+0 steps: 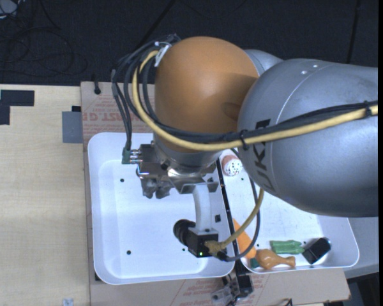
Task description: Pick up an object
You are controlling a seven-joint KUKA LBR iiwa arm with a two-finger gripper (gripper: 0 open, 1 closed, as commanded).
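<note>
Objects lie in the right bin [345, 260], none in the hand [162, 190]. A green piece [286, 245], a yellow-orange toy [274, 258] and a black block [315, 250] sit along its near rim, well right of the hand. An orange piece [244, 242] lies by the dividing rims, and a speckled ball [232, 166] just right of the hand. The hand hangs over the left bin [108, 203], with open white floor leftward to the rim. Whether it is wide or narrow I cannot tell.

A robotics lab: a grey and orange industrial arm [306, 126] hangs over two white bins [115, 234] on a pale wooden bench [32, 203], with loose cables [13, 5] trailing beyond the bench's far edge.
</note>
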